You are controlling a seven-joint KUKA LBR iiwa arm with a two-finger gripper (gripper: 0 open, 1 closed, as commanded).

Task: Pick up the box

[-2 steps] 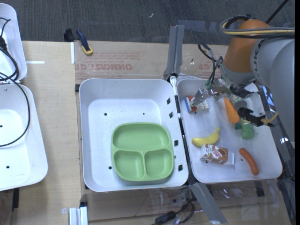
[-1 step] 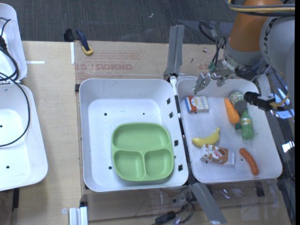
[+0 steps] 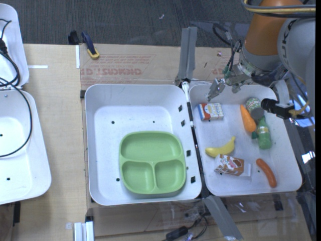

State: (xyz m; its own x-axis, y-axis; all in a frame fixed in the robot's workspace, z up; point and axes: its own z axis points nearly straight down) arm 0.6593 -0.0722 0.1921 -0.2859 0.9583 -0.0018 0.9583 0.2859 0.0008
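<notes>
Green 3-compartment plate [image 3: 152, 162] lies in the left bin [image 3: 100, 134], well to the lower left of the gripper [image 3: 216, 89]. In the right bin [image 3: 286, 185], w/ the gripper over its top left corner: banana [image 3: 221, 148] below the gripper; carrot [image 3: 247, 118] to its lower right, near; green bottle [image 3: 263, 134] just past the carrot; orange-red sausage [image 3: 266, 172] farthest, at the bin's lower right. Blue & yellow tool [image 3: 90, 45] lies on the counter [image 3: 55, 109], far left of the gripper. Black cable [image 3: 17, 129] at the far left edge.
</notes>
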